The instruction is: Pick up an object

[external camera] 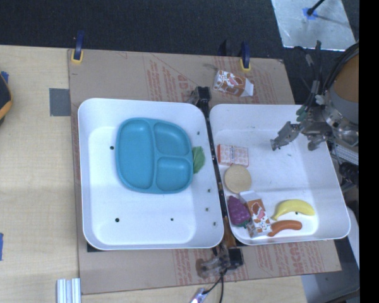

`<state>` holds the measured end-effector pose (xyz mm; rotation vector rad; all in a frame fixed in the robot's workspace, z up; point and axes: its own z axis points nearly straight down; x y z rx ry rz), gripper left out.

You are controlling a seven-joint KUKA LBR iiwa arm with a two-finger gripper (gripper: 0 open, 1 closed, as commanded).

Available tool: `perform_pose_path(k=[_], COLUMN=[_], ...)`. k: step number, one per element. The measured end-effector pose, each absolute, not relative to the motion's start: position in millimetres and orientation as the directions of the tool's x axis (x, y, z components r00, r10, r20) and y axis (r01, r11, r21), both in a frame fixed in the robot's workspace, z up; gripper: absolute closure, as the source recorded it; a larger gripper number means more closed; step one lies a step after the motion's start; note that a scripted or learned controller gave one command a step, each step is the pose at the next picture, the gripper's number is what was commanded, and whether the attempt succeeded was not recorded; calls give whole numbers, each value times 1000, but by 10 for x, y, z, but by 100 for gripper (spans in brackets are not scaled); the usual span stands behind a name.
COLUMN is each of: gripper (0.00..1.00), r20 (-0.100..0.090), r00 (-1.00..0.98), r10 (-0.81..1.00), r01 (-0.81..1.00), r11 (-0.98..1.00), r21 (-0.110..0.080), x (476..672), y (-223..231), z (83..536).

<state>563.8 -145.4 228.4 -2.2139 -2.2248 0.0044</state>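
Gripper (298,139) spread wide, holding nothing, over right bin (316,169); banana (295,208) at its 6 o'clock, well apart; cookie (237,179) toward 8.

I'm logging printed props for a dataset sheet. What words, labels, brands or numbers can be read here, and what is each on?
No text can be read in this view.
Cardboard sheet under the bins: rows of reddish print, too blurred to read.
Small packet on the cardboard: red and white printing, illegible.
Red-and-white packet in the right bin: illegible.
Second packet beside the banana: illegible.
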Motion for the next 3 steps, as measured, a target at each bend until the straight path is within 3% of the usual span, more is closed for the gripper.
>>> perform_pose_path(k=[1,2,3], gripper=[0,0,0], r20=[-1,-2,-1], r00=[-7,-6,-5], r10=[1000,1000,1000], r01=[1000,1000,1000], r11=[7,6,5], r21=[-5,-2,-6], x=[5264,5334,5653], y=[-803,-507,-925], z=[1913,1918,1133])
